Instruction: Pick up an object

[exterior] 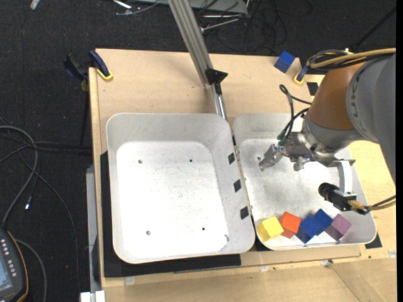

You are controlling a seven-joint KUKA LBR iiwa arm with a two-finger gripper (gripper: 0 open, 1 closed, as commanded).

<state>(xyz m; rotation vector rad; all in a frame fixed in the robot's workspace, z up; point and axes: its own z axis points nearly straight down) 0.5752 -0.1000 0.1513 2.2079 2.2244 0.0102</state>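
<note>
Two white bins sit side by side on the bench. From where I stand, the left bin (167, 187) has only a speckled floor showing. Over in the right bin (283, 181), four blocks huddle along the near edge: a yellow block (271, 228), then an orange block (290, 223), a blue block (315, 224), and a purple block (339, 226), each touching its neighbour. Above the bin's middle hangs the gripper (272, 158), well apart from them; whether its fingers are spread or closed I cannot tell. Another blue cube (285, 61) rests on the bench's far right corner.
</note>
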